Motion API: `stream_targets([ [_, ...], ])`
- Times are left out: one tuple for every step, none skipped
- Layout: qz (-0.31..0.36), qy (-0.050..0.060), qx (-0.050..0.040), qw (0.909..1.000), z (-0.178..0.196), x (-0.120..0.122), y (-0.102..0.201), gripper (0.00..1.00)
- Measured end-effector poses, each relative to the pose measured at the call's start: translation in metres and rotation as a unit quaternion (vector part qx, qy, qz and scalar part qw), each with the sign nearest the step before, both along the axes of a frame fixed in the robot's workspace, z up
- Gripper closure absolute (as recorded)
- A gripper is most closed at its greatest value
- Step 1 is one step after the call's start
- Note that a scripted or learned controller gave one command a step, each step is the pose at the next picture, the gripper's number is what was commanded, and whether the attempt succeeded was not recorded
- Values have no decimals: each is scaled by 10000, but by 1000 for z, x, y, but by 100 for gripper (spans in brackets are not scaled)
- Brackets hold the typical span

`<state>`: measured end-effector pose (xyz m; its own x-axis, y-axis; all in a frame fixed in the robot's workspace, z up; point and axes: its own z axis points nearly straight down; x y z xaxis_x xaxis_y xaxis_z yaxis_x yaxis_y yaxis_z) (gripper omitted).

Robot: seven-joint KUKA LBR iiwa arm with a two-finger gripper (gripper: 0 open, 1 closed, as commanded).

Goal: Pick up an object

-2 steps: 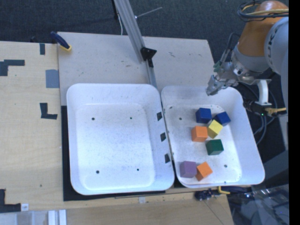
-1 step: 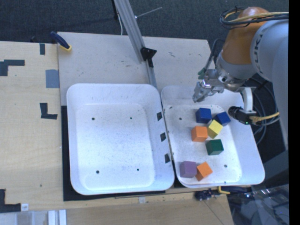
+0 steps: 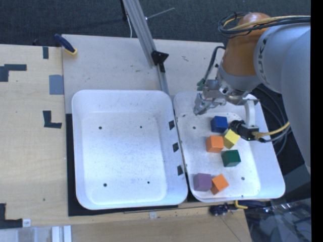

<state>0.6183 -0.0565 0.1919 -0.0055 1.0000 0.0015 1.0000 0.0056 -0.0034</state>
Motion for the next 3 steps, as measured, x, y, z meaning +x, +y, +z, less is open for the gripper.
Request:
stream_targets([
  [6,-8,4,10000,17,-17,49,100],
  [6,-8,2,10000,27,-32,92,100],
  [16,-6,3,10000,30,-44,149,100],
])
